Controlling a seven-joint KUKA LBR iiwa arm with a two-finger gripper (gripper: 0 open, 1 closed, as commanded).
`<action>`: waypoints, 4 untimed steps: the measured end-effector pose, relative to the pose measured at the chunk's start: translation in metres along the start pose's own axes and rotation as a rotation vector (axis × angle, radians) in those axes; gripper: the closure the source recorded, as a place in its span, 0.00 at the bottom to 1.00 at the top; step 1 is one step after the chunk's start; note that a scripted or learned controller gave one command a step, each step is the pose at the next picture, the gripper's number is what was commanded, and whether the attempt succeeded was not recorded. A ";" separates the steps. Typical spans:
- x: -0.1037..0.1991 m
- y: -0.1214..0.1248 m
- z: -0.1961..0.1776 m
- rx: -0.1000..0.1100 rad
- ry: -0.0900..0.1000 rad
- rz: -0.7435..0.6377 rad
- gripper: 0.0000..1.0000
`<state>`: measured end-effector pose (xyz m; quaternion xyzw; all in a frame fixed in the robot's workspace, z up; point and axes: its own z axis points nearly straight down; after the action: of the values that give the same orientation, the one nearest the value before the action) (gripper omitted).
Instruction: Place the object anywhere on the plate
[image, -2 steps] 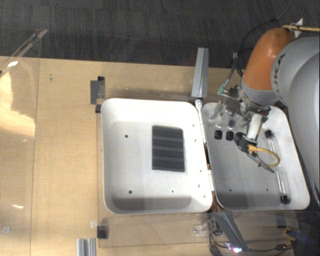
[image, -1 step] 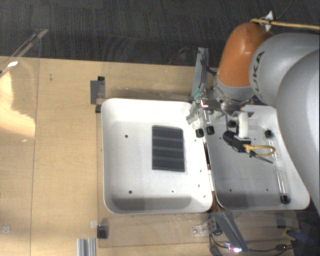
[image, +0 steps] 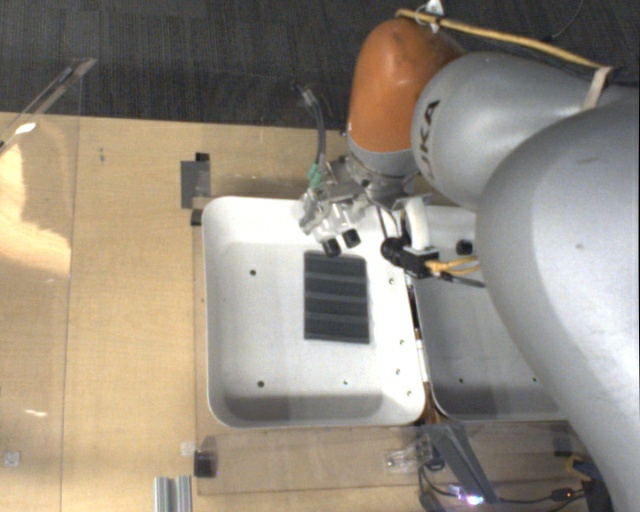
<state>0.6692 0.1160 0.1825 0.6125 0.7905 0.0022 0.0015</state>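
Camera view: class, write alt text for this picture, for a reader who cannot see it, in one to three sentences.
A grey robot arm with an orange band reaches in from the right, its gripper poised just above the far edge of a dark ribbed rectangular plate. The plate lies flat in the left white bin on a wooden bench; a second white bin sits alongside, partly hidden by the arm.

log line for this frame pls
arm: over left bin | gripper: above far edge of dark ribbed slab, nothing seen between fingers | slab: flat on bin floor
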 end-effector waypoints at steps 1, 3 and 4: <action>0.077 0.020 -0.092 -0.002 0.000 0.237 1.00; 0.099 0.026 -0.025 -0.005 0.002 -0.193 1.00; 0.101 0.026 -0.009 -0.002 0.001 -0.694 1.00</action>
<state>0.6694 0.2208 0.1918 0.3073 0.9516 0.0025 0.0024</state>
